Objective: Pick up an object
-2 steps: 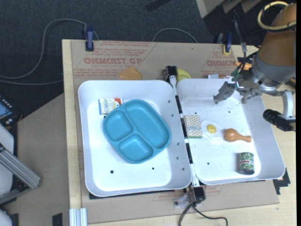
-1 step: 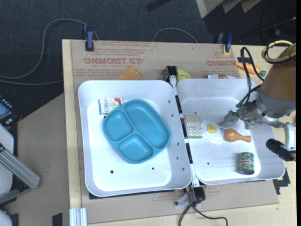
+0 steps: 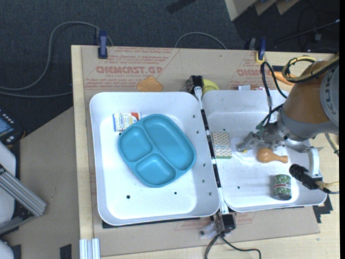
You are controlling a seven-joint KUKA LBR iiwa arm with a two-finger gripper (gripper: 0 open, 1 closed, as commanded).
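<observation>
Camera view: two white bins on the table, arm reaching in from the right.

At centre-left, the left bin (image 3: 108,161) holds a blue divided plate (image 3: 156,149) with a small printed packet (image 3: 124,120) touching its upper-left edge. Right of centre, the right bin (image 3: 237,104) holds a patterned packet (image 3: 221,144) by its left wall, an orange drumstick-shaped toy (image 3: 270,156) and, lower right, a small patterned can (image 3: 281,186). The gripper (image 3: 252,141) sits just upper-left of the toy; whether its fingers are released or clenched I cannot tell.
</observation>
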